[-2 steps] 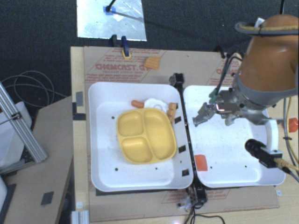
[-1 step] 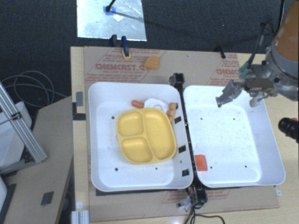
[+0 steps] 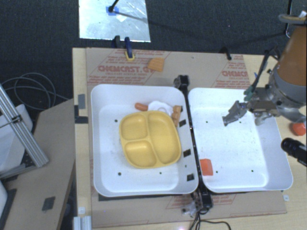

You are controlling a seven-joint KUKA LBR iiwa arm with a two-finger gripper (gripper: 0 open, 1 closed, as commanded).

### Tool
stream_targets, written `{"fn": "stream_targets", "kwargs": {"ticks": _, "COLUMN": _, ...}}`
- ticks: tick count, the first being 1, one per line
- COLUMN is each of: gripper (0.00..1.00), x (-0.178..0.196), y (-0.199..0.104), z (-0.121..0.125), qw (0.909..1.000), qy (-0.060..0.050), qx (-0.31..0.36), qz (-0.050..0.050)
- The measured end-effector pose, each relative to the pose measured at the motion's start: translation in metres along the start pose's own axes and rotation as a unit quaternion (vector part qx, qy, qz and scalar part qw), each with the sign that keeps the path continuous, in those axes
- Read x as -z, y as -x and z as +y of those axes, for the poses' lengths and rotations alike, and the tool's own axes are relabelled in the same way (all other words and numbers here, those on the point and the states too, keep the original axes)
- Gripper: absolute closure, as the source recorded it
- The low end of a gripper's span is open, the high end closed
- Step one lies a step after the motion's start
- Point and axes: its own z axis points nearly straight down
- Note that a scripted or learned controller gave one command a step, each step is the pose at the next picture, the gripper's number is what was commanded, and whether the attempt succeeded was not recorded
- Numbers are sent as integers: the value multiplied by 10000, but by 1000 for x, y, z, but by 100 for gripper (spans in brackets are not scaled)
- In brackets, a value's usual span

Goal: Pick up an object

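Overhead, the gripper (image 3: pixel 233 114) hangs above the right bin (image 3: pixel 273 176), near its upper middle, reaching in from the right on the grey arm (image 3: pixel 288 87) with its orange band. Whether it is spread wide or pinched narrow cannot be told at this size, and nothing can be seen held in it. A small orange block (image 3: pixel 206 166) lies in the right bin's lower left corner, well apart from the gripper. Left of it, the left bin (image 3: pixel 103 176) holds a yellow divided tray (image 3: pixel 149 140), with an orange carrot-like piece (image 3: pixel 141 107), a white cup (image 3: pixel 159 108) and a small tan block (image 3: pixel 176 114) along the tray's upper edge. Another tan piece (image 3: pixel 156 64) rests on the cardboard sheet (image 3: pixel 201 66) behind the bins
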Motion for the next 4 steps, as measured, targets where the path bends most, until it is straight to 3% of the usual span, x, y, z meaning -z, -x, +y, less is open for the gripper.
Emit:
{"fn": "stream_targets", "kwargs": {"ticks": 1, "gripper": 0, "x": -32, "y": -63, "z": 0, "qw": 10000, "qy": 15, "qx": 58, "qz": 11}}
{"fn": "stream_targets", "kwargs": {"ticks": 2, "gripper": 0, "x": 55, "y": 51, "z": 5, "qw": 10000, "qy": 68, "qx": -21, "qz": -16}}
{"fn": "stream_targets", "kwargs": {"ticks": 3, "gripper": 0, "x": -48, "y": -13, "z": 0, "qw": 10000, "qy": -17, "qx": 53, "qz": 14}}
{"fn": "stream_targets", "kwargs": {"ticks": 4, "gripper": 0, "x": 37, "y": -63, "z": 1, "qw": 10000, "qy": 62, "qx": 58, "qz": 12}}
